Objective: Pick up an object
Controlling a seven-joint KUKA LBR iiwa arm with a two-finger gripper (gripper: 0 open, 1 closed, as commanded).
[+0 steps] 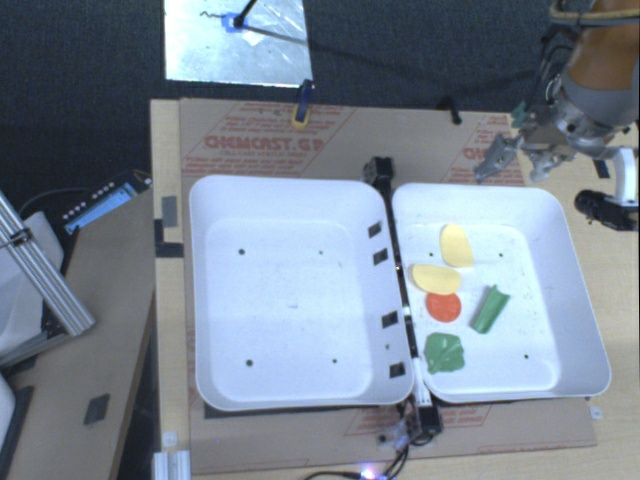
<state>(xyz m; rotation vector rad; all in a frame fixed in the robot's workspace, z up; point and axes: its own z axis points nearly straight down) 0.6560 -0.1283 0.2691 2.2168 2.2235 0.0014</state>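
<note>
The right bin (560,268) holds several small objects: a pale yellow oval piece (456,245), a yellow flat piece (436,278) below it, a red round disc (444,307), a green elongated piece (489,309) and a green leafy piece (444,352). My gripper (518,161) hangs above the far rim of the right bin, up and to the right of the objects. Its two fingers stand apart, open, with nothing between them. The arm's orange band (606,58) is at the top right corner.
The left bin (215,218) sits beside the right one, joined by a black-clipped divider (395,268). Both rest on a cardboard sheet (260,138). A shiny metal plate (235,28) lies on the floor at the back. An aluminium frame (40,278) stands at the left.
</note>
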